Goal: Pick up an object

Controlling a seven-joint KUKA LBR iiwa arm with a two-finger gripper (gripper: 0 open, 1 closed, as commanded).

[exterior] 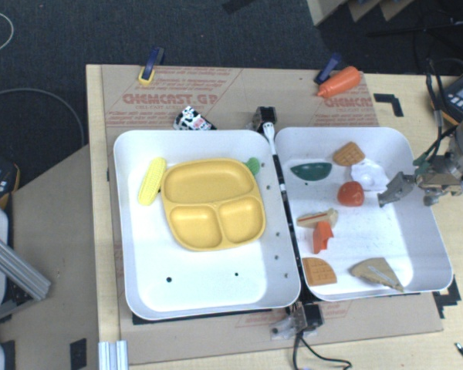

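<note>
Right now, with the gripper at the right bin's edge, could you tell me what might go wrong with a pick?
1. The gripper is beside the white piece and the tomato, which lie close together; it may nudge one while grabbing the other.
2. The round tomato could roll away.
3. The right bin's wall is near and might get bumped.

The yellow tray [213,204] hides most of a green object [253,165].
</note>
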